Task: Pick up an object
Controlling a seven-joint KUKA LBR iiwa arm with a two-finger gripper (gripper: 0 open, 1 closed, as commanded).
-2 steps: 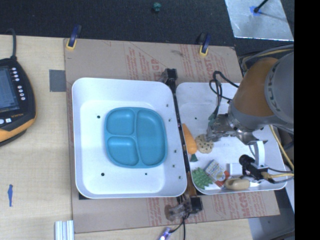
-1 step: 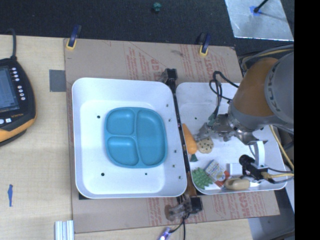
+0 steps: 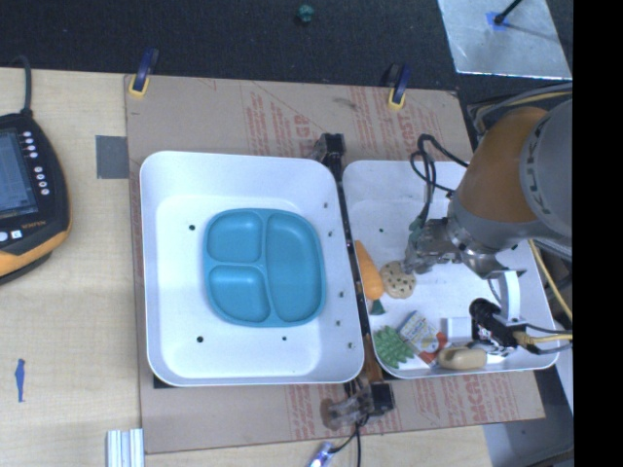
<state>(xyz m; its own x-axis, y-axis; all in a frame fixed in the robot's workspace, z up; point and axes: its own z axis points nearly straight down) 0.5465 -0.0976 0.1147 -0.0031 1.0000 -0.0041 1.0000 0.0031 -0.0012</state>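
From my seat, the pick is not yet done, I judge. The tool (image 3: 421, 252) is low in the right bin (image 3: 389, 188), just beside the cookie (image 3: 397, 280); I cannot tell how it stands. The cookie and the carrot (image 3: 368, 271) lie on the bin floor, nothing lifted. Grasp and lift remain. The left bin (image 3: 165, 261) has a blue plate (image 3: 264, 267).

Bench seen from above, at a slant.
Both bins, left (image 3: 156, 290) and right (image 3: 389, 188), are framed whole from moderate height; the arm (image 3: 506, 178) is cut off at the right, dark floor shown along the top.
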